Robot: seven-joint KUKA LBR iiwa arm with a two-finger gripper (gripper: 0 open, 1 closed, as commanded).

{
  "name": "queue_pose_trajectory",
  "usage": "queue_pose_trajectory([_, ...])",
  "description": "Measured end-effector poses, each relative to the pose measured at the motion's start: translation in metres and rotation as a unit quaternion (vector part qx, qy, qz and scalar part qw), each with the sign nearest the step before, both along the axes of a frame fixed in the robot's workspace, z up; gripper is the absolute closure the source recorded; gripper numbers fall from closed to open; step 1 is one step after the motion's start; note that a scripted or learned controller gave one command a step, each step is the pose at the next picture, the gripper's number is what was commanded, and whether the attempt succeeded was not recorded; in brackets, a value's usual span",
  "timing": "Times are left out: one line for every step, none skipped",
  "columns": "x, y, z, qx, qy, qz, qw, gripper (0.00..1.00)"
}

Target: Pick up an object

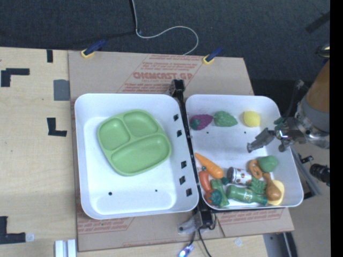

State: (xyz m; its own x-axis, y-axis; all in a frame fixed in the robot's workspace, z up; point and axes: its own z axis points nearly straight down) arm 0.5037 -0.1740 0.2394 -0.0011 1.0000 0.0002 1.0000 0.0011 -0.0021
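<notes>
I see the left bin [86,159] first. It holds one green plate [134,142] with three parts, and it lies near the middle of that bin, a bit toward the far edge.

The right bin [236,101] holds the toy food. By its far edge, going left to right, I see a purple thing [201,121], a green leafy thing [225,119] and a yellow ball-like thing [251,118]. I cannot tell what the purple one is.

Near the left edge of this bin lies an orange carrot [209,166]. Down in the near corner the toys are in a heap, touching and partly covering each other. I can pick out a green bottle-like piece [245,195], a small jar with a dark lid [238,175], a brown ring [255,169], a green lump [267,163] and a yellow and orange piece [275,190]. The rest of the heap is too mixed up for me to name.

The gripper [263,140] is over the right bin, near its right edge, above the green lump. It is dark and blurry, so I cannot tell how it is set. I see no toy in it. The arm [317,108] is cut off at the right side.
</notes>
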Motion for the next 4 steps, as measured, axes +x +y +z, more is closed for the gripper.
queue_pose_trajectory([-0.019, 0.071, 0.121, 0.0002, -0.007, 0.004, 1.0, 0.0])
queue_pose_trajectory([-0.019, 0.068, 0.123, -0.0004, 0.0, 0.001, 1.0, 1.0])
queue_pose_trajectory([-0.019, 0.116, 0.179, 0.0001, -0.003, 0.003, 1.0, 1.0])
queue_pose_trajectory([-0.02, 0.194, 0.143, 0.0005, 0.001, 0.004, 1.0, 1.0])
